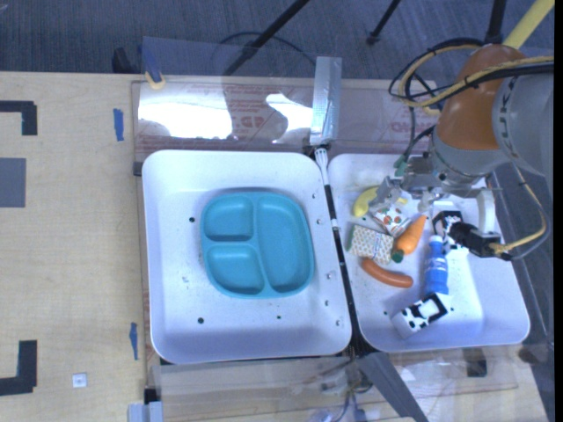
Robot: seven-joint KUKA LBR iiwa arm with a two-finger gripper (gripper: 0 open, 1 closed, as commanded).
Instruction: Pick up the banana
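While the banana (364, 202) lies at the upper left of the right bin (506, 319), just beside a patterned packet (373, 243) and a carrot (408, 236), I hang my gripper (392, 193) right over it. Whether my fingers are spread, I cannot tell. I judge this the reach; next I must settle around the banana alone.

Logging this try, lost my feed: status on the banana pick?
Tool low over right bin, at the banana. No grasp confirmed. Carrot and patterned packet crowd it.
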